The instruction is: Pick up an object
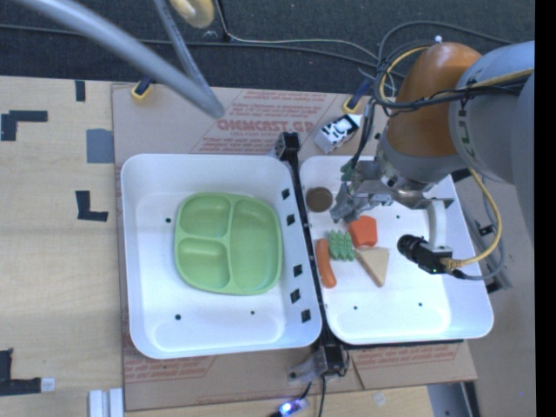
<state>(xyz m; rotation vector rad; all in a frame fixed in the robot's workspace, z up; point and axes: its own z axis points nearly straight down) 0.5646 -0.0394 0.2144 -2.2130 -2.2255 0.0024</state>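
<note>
Crowding is the main risk: the claw (352, 205) hangs low over the right bin (408, 320), just above a tight cluster of toy food, and whether it is released or clenched cannot be told. An orange-red block (365, 230) sits just beside a knobbly green piece (340, 245), a slim carrot (325, 263) and a tan wedge (374, 263) (all probably smooth plastic), so a descent could nudge neighbours. A brown disc (319, 199) lies near the wall. The left bin (148, 311) holds a glossy green divided plate (229, 241).
</note>
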